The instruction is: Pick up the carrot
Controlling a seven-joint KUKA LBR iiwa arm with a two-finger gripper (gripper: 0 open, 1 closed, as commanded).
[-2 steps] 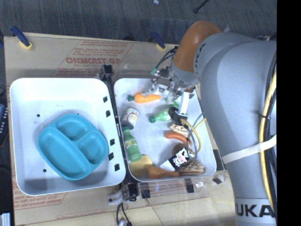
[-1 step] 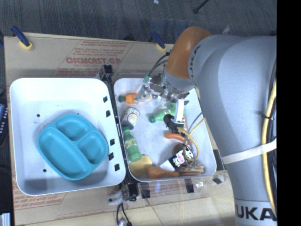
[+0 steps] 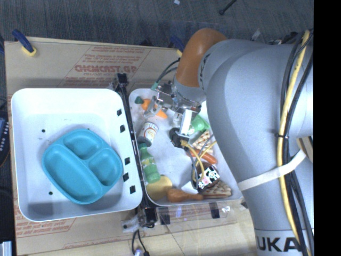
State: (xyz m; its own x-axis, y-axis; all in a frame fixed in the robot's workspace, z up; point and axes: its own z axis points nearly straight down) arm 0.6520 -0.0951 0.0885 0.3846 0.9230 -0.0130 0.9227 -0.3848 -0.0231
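Brown cardboard covers the surface (image 3: 64, 63) under two white bins. At three o'clock the big grey arm (image 3: 250, 121) leans over the right bin (image 3: 136, 96), likely hunting for food. Its end effector (image 3: 181, 122) hangs above the toys; I cannot tell its state. The carrot (image 3: 206, 157), thin and orange, lies near the arm at four o'clock.

tray (image 3: 80, 167) blue | bins (image 3: 32, 143) white | carrot (image 3: 206, 157) orange
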